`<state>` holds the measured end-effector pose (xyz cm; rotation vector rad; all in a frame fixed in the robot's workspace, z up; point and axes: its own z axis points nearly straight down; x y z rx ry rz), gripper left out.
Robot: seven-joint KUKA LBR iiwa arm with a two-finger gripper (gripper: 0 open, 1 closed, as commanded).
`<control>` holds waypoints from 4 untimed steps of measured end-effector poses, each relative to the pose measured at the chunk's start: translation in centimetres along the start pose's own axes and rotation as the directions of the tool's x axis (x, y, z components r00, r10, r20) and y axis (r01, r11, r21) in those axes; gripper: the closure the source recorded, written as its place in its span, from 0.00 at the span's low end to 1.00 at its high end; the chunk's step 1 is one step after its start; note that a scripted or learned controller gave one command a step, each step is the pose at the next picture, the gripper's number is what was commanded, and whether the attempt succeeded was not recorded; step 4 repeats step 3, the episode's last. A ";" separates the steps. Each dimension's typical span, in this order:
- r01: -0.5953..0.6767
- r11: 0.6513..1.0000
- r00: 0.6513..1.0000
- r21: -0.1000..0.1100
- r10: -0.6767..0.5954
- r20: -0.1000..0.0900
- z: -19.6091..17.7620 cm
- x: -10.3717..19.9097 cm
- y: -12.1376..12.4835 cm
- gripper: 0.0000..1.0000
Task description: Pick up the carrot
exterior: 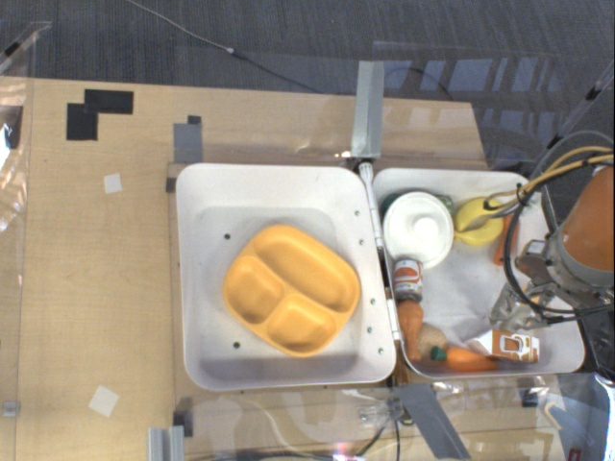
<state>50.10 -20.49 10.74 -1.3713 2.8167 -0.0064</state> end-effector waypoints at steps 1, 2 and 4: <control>-0.181 0.983 0.983 0.000 0.181 0.000 -0.2 -1.4 -1.7 1.00; 0.049 0.999 0.999 0.002 -0.049 -0.001 1.8 -2.4 -3.1 1.00; -0.099 0.995 0.995 0.008 0.099 0.002 -0.5 0.6 0.7 1.00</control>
